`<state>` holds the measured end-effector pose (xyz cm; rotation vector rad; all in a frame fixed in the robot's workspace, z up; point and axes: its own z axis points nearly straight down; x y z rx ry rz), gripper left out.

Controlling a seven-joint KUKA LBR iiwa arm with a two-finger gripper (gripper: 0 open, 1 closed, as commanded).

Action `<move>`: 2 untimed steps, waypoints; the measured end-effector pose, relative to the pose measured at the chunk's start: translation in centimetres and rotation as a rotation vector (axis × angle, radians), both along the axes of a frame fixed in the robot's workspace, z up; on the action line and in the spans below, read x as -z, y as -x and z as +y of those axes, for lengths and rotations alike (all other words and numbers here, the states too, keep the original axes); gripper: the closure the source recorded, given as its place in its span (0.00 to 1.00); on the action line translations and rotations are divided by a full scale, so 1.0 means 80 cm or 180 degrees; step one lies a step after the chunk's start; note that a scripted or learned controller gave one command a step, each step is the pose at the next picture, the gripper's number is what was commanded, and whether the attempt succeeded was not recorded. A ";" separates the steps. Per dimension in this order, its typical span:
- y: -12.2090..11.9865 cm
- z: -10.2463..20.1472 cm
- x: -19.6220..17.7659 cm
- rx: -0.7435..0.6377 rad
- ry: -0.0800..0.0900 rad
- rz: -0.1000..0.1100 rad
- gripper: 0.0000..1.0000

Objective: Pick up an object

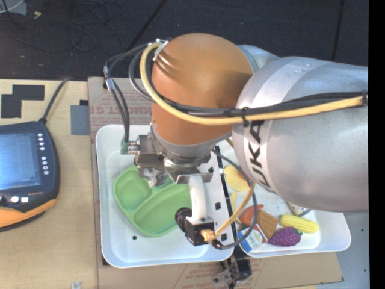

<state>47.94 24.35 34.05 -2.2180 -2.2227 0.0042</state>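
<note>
Approach step: end effector (155,174) low over green divided plate (141,208); open-or-closed state cannot be told. Next: secure rim, lift.

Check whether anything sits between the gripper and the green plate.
Nothing visible does. The gripper hangs right over the green plate in the left bin; whether they touch is hidden. The corn and grapes lie apart, in the right bin.

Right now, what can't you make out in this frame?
Camera view:
- right bin: most of its floor hidden under the arm.
- green plate: right end covered by the arm.
- yellow toy: half behind the arm's cable, shape unclear.
- blue-and-white packet: too small to read.
</note>
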 end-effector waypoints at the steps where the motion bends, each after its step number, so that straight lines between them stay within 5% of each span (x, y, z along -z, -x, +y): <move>1: 0.007 0.000 0.099 0.0003 0.0020 0.0034 1.00; 2: 0.001 -0.078 -0.145 0.0017 -0.0012 -0.0047 1.00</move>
